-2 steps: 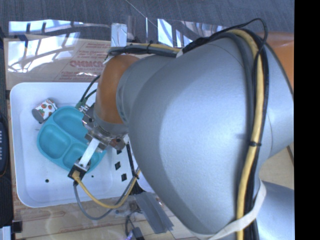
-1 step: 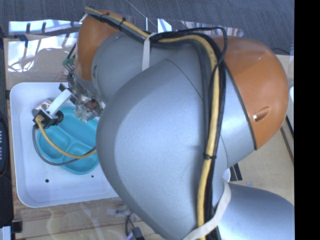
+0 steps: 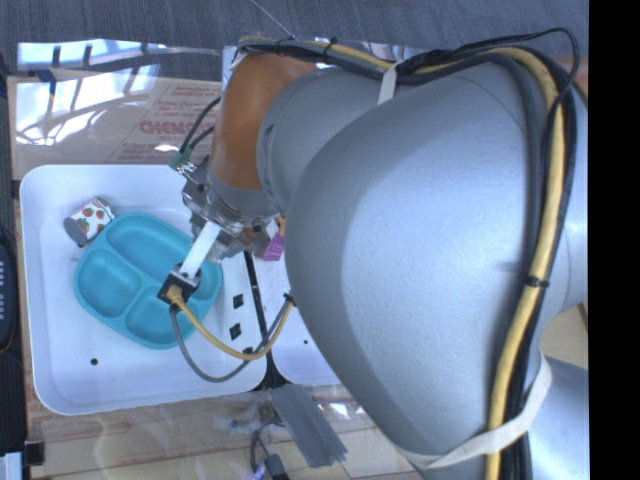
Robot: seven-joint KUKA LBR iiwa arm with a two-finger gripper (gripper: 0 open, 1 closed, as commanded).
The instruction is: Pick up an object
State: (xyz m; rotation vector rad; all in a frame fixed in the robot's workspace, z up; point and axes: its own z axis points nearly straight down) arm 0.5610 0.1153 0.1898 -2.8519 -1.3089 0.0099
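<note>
Claw (image 3: 243,230) hangs low over the right edge of the left bin (image 3: 40,298), tucked under the orange band and the bulk of the grey arm (image 3: 420,238). Whether it is released or clenched I cannot tell, since the wrist covers it from above, and nothing can be seen held in it.

As I judge it, the pick is not yet done. 3 candidates lie within reach. A blue divided plate (image 3: 125,278) rests flat in the middle of the left bin, its right rim just beside the claw. A small spotted object (image 3: 93,218), white with red and green marks, sits touching the plate's upper left edge. A pink thing (image 3: 272,249) shows close under the wrist near the divide between the 2 bins, mostly hidden. What is left is the whole grasp: closing on 1 of these and lifting it clear of the bin floor.

Of the right bin (image 3: 300,363), just a corner appears below the arm. The surface (image 3: 120,433) is pale wood, with glare across it. Behind the left bin lies a brown printed sheet (image 3: 150,118) with red lettering, and beyond that a dark ribbed floor (image 3: 120,3).
</note>
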